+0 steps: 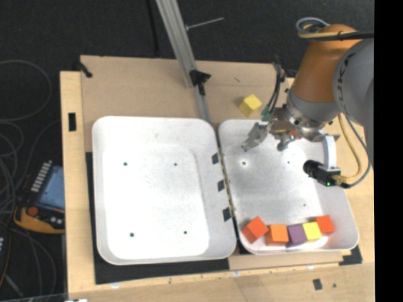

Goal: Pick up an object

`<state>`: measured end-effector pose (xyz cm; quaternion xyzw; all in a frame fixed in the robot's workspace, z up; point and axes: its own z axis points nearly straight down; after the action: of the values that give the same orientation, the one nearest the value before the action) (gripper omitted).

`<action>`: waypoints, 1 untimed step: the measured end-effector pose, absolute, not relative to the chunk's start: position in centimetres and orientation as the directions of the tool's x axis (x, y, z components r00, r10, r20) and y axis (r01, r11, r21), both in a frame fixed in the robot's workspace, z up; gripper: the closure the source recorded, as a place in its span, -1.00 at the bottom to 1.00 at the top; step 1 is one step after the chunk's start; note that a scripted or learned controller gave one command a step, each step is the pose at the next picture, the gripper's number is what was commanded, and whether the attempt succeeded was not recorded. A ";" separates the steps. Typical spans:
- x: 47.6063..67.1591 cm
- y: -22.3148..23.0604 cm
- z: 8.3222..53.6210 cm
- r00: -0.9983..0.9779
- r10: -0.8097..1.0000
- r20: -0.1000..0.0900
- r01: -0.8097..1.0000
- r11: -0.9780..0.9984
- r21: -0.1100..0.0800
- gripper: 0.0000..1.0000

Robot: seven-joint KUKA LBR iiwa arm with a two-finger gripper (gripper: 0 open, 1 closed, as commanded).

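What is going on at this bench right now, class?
A grey and orange robot arm reaches in from the right, its gripper open above the far end of the right bin, holding nothing. Five blocks line that bin's near edge: red, orange, purple, yellow and another red. A yellow block sits on the bench behind the bins.

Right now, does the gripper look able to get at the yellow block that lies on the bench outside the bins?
Probably yes. The yellow block lies alone on bare bench just beyond the right bin, and the open gripper hangs close by with nothing between them.
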<state>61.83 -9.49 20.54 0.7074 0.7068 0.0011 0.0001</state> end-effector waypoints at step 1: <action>52.4 -14.5 9.6 0.006 1.000 0.000 1.000 -0.006 0.000 -1.00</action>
<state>52.44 -14.53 9.61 0.7092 0.7050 0.0000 0.0000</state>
